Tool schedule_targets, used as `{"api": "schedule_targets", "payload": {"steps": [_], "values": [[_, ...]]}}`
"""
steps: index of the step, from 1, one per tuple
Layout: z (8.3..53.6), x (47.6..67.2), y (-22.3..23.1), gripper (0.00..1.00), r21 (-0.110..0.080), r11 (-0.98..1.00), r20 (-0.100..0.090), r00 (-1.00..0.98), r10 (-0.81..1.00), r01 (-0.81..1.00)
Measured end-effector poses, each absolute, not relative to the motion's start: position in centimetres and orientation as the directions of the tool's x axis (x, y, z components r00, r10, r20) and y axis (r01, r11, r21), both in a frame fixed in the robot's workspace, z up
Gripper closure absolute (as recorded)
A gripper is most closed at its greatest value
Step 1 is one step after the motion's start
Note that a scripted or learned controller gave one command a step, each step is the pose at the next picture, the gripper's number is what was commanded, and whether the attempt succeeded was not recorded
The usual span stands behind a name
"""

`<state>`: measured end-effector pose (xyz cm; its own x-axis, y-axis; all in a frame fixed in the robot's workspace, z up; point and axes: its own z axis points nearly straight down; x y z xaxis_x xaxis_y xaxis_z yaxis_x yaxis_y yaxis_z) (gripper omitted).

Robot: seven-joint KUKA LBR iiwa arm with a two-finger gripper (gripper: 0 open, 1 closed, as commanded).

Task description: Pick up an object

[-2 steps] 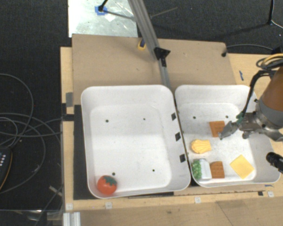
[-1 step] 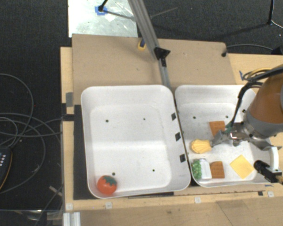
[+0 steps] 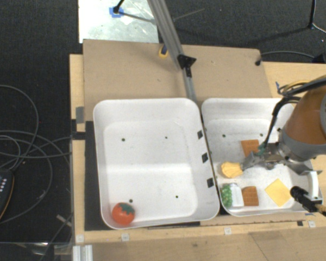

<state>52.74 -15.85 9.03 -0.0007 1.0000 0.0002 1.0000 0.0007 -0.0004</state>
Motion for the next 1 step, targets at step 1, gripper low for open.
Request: {"api": "schedule_targets", "payload": {"steps": [1], "values": [[10.14,52.83,-15.89,1.0,0.003,0.001,0.0,-0.001,1.0,1.0]]}}
